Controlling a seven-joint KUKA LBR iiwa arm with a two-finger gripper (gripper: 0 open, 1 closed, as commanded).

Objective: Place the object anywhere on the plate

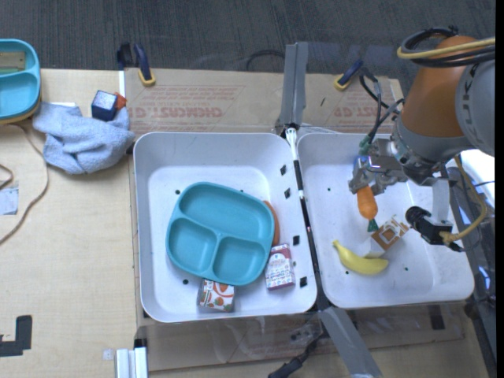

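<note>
A teal divided plate [220, 231] lies in the left bin [153, 164]. Over the right bin [445, 278], my gripper [368, 187] points down from the grey and orange arm. An orange toy carrot [367, 204] hangs from it with its green tip down. The carrot's top sits between the fingers, which are shut on it. The carrot is well to the right of the plate, across the divider between the bins.
A yellow banana [360, 260] and a small brown and white block [388, 233] lie in the right bin below the carrot. Two small cartons [279, 268] [216, 296] rest against the plate's near edge. A grey cloth [83, 140] lies on the bench at left.
</note>
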